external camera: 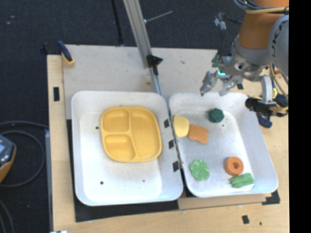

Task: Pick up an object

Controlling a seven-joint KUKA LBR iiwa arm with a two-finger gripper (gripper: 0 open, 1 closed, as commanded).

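Up at the far edge of the right bin (252,130), the gripper (215,88) is hovering with its two fingers spread apart, grasping nothing. Below it, inside that bin, are lying a dark green lump (215,114), a yellow piece (181,126) touching an orange chunk (198,134), a green leafy piece (199,170), an orange ring (234,165) and a green pod (242,180). A yellow divided plate (131,133) is sitting in the left bin (87,178).

A yellow tray (131,133) lies in 1 white bin (85,178); an orange ring (234,165) in the other white bin (252,130).
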